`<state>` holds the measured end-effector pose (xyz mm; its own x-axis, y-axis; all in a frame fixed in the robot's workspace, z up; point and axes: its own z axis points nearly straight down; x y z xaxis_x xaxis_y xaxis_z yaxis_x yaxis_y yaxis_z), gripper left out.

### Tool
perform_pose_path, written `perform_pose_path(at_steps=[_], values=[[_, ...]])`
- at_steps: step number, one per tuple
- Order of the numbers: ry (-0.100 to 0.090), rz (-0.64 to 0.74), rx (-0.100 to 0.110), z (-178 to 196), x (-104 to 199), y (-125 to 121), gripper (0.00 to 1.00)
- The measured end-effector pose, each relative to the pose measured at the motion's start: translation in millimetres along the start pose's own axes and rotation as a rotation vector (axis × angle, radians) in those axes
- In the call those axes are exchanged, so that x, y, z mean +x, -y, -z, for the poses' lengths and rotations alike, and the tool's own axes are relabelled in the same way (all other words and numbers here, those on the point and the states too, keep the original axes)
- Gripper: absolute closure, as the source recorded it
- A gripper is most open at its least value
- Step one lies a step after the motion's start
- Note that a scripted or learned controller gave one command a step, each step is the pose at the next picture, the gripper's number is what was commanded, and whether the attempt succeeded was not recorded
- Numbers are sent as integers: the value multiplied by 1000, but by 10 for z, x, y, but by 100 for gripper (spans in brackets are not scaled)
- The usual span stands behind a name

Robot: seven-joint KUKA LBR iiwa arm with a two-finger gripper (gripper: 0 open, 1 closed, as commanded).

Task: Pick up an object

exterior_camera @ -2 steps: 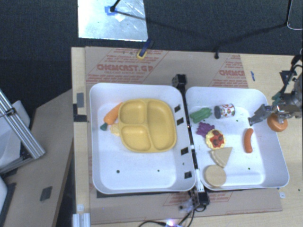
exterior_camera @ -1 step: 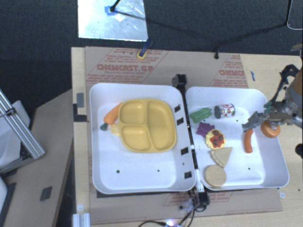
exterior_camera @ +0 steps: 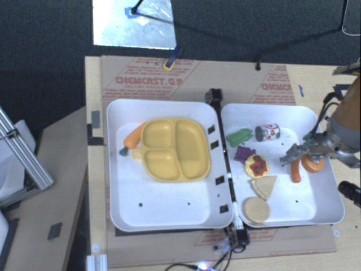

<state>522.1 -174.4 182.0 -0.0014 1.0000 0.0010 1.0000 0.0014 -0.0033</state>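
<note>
My gripper (exterior_camera: 289,156) hangs over the right bin (exterior_camera: 302,205), near its right side, on the arm coming in from the right. Just right of it lies an orange rounded piece (exterior_camera: 313,164), and a small orange-red stick (exterior_camera: 295,174) lies directly below it. To its left lie a small can (exterior_camera: 268,132), a green vegetable (exterior_camera: 238,135), purple grapes (exterior_camera: 244,152), a yellow disc with red topping (exterior_camera: 256,166), a tan wedge (exterior_camera: 264,186) and a tan round biscuit (exterior_camera: 256,209). I see nothing clearly held.
The left bin (exterior_camera: 169,222) holds a yellow divided plate (exterior_camera: 172,149) and a carrot (exterior_camera: 134,135) at the plate's upper left. Black clips run along the seam between the bins (exterior_camera: 223,151). Both bins rest on cardboard (exterior_camera: 152,78).
</note>
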Motion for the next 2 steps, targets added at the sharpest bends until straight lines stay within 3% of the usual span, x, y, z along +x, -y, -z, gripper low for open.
perform_pose_path(at_steps=[1,2], values=[[-1,-1,1,-601,-8,77,0],[14,-6,-30,-886,-63,0,0]])
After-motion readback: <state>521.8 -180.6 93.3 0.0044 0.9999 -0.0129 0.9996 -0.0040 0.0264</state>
